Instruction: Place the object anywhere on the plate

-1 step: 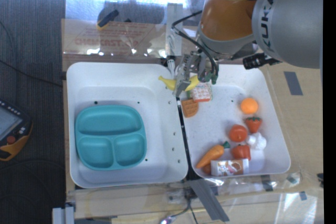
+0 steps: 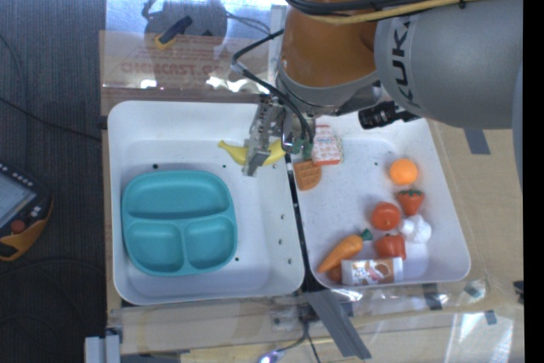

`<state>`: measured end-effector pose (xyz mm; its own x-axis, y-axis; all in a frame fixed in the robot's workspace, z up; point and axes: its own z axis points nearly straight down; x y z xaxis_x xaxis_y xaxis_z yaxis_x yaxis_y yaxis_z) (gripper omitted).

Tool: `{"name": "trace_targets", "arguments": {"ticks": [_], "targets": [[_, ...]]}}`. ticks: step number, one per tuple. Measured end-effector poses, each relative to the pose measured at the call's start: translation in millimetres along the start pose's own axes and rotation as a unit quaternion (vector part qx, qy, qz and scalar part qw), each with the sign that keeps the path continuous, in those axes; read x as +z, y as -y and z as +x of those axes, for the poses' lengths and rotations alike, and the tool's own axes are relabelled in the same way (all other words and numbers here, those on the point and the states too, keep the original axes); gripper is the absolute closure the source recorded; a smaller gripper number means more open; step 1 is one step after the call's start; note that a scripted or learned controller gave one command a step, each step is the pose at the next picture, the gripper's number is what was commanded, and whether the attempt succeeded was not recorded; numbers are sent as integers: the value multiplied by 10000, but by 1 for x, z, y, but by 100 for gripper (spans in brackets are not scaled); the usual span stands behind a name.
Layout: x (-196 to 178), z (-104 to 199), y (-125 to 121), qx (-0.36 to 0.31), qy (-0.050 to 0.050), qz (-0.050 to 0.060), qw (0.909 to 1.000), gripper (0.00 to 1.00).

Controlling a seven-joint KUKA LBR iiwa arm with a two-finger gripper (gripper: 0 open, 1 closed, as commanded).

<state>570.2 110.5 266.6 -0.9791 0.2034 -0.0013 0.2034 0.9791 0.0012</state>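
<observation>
Two white bins sit side by side under my camera, and the arm (image 2: 408,38) reaches in from the right of the frame, its gripper (image 2: 270,140) hanging near the centre, over the upper right part of the left bin (image 2: 119,149). A banana (image 2: 246,153) shows yellow on both sides of the fingers, so I judge the fingers closed on it, though how firmly I cannot tell. I read this as the carry, with the banana hanging just above and to the right of the plate (image 2: 178,221), a teal tray with three compartments lying in the lower left of that bin. Its wide upper compartment is the nearest landing spot, so a short move down and to the left should do. Nothing lies between the banana and the plate. Over in the right bin (image 2: 450,183), lower right of the frame, lie an orange (image 2: 404,172), a strawberry (image 2: 410,201), two tomatoes (image 2: 385,215), a carrot (image 2: 342,251) and a small bottle (image 2: 371,271), well clear of the path. A packet (image 2: 326,148) and a small brown piece (image 2: 307,175) rest just right of the gripper, by the wall between the bins.
</observation>
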Motion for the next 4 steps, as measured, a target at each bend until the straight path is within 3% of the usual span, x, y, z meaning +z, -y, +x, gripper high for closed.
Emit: {"name": "trace_targets", "arguments": {"ticks": [1,2,3,4], "targets": [[8,62,-49,-1846,-5,-5,9828,100],[8,62,-49,-1847,-3,-7,9828,0],[-2,61,-50,-1849,6,-18,9828,100],[59,89,-100,-2227,-10,-2,9749,100]]}}
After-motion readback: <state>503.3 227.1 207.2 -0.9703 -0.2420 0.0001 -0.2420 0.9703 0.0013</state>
